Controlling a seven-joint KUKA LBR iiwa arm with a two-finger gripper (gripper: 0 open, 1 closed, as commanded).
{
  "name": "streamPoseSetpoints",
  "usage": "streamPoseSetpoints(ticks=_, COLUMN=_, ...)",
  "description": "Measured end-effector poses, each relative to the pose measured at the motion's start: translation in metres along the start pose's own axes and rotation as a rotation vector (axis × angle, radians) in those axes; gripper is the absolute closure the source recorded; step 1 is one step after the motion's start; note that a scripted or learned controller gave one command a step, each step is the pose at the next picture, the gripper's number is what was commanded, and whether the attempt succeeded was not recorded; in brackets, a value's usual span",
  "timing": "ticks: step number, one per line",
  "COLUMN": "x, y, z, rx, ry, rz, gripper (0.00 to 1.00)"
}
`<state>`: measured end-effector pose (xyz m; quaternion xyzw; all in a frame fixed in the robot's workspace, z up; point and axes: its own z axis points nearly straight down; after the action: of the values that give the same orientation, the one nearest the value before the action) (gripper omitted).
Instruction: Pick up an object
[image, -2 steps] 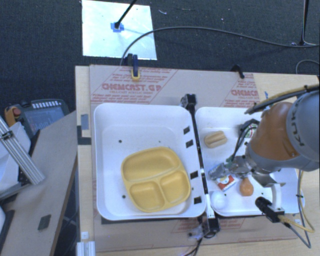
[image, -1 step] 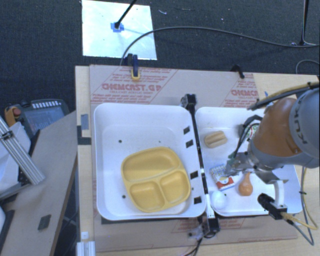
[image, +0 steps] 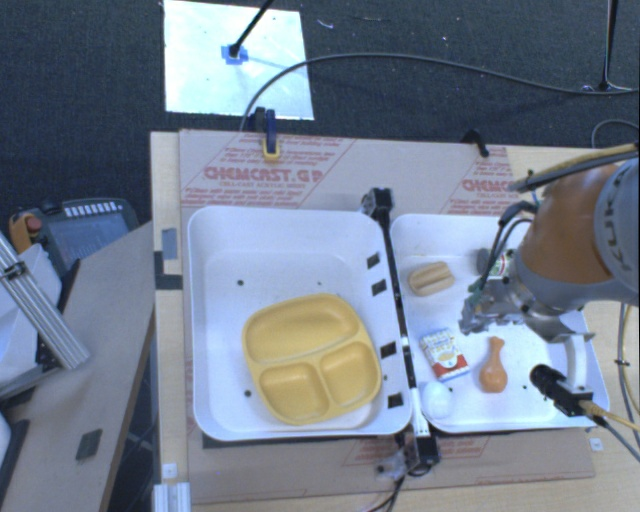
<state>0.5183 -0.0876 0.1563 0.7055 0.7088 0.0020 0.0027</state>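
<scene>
From the camera view, the bench (image: 163, 185) carries a printed cardboard sheet (image: 320, 170), and on it two white bins sit side by side, their inner walls touching along a line of black clips. The left bin (image: 225, 250) holds a yellow tray (image: 305, 340) with three compartments, lying flat toward the near half and turned at a slight angle to the bin walls. The right bin (image: 445, 232) holds four small things. A tan bun (image: 431, 278) lies near the dividing wall in the middle of the bin. Nearer the front lies a small white packet (image: 444, 354) with red on it, and just beside it on the right is an orange drumstick (image: 493, 366), its thin end pointing up toward the end effector. A white ball (image: 437, 400) rests in the front corner by the dividing wall, just below the packet. The arm (image: 570, 235) reaches in from the right over the right bin, and its end effector (image: 483, 312) hangs between the bun and the drumstick, close above the drumstick's thin end. Whether it is wide or narrow cannot be told from this angle, and nothing is seen held in it.
</scene>
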Motion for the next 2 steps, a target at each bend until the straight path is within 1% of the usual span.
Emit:
streamPoseSetpoints(ticks=1, x=-0.011, y=-0.001, z=-0.053, rx=0.001, ry=0.0, rz=0.002, gripper=1.0)
streamPoseSetpoints(ticks=2, x=-0.011, y=0.001, z=-0.103, rx=0.0, ry=0.0, rz=0.0, gripper=1.0)
